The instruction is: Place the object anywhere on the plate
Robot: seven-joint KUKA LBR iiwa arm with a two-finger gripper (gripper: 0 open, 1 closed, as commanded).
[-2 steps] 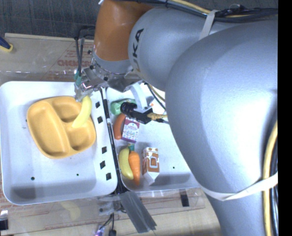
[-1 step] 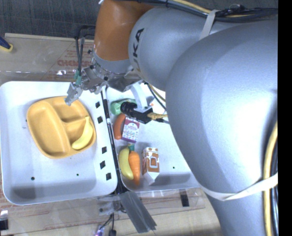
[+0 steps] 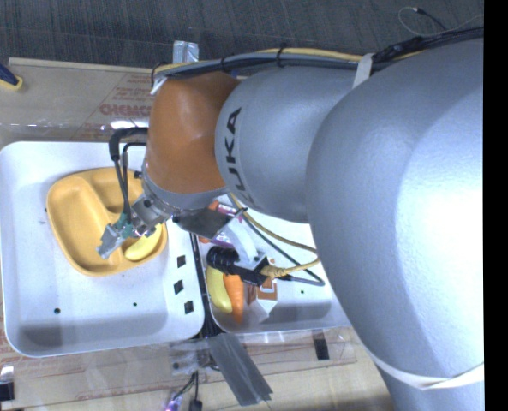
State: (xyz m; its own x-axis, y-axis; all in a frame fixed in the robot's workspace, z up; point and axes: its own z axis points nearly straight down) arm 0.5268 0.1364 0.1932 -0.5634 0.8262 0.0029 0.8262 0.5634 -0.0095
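Over left white bin (image 3: 31, 315), gripper (image 3: 115, 240) above yellow plate (image 3: 74, 208), grip state unclear, dark floor (image 3: 151, 7)

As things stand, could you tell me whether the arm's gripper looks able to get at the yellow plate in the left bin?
Probably yes: the gripper is already low over the yellow plate in the left bin, with nothing between them.

An orange carrot (image 3: 236, 293) lies in the right bin (image 3: 301, 319).

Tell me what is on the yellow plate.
A small yellow object lies near the yellow plate's right rim, with the end effector over it. The arm covers the rim beyond it.
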